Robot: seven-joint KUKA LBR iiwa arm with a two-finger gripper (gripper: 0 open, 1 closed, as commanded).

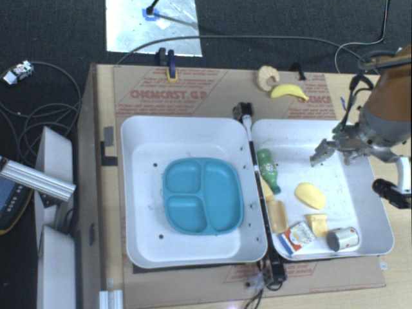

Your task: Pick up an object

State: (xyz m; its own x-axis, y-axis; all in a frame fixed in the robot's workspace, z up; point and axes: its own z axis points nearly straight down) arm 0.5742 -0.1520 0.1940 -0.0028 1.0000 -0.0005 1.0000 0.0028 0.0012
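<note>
Nearest us, the silver can (342,239) lies in the right bin (380,192), with a yellow block (317,224) and a red-and-white packet (297,236) just left of it. Further up from the can sits a yellow lemon shape (310,196); a green bottle (268,170) lies by the bin's left wall. Above the lemon hangs the gripper (335,150), fingers spread, grasping nothing. Left of the can, a blue divided plate (203,195) fills the left bin (138,172). A banana (289,92) rests on the cardboard-covered bench (193,92), dark carpet (51,18) beyond.
</note>
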